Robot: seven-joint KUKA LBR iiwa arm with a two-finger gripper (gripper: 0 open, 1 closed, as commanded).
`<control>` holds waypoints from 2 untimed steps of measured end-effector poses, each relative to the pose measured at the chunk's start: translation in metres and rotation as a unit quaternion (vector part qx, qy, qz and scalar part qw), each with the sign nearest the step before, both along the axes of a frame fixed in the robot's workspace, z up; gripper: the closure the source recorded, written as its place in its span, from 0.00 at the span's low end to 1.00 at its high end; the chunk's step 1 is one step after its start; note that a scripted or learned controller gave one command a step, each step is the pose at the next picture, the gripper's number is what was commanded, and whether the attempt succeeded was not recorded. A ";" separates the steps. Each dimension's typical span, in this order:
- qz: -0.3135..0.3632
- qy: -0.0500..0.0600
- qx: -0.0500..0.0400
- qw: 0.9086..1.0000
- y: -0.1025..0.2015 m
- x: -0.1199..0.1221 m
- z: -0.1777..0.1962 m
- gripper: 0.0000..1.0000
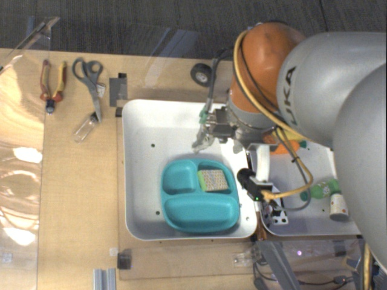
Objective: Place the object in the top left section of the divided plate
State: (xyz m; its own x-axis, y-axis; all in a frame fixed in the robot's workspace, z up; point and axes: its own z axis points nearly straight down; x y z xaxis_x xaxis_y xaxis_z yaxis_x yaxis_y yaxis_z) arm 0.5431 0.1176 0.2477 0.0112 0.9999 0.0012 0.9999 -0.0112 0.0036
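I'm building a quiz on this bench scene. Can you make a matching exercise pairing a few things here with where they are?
Things:
1. divided plate
2. speckled object
3. scissors
4. hand

Places:
A. on the bench, left of the bins
B. in the plate's top right section
C. above the left bin, over the plate's far edge
D. in the left bin

Pairs: 1-D, 2-B, 3-A, 4-C
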 end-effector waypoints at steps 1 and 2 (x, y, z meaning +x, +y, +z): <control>0.028 0.001 0.000 1.000 -0.059 -0.055 -0.064 0.00; 0.029 -0.002 0.000 1.000 -0.058 -0.053 -0.053 1.00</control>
State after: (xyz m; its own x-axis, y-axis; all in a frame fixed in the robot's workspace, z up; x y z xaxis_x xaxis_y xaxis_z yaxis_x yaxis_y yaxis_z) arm 0.4899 0.0592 0.1949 -0.0477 0.9989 0.0018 0.9988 0.0477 0.0070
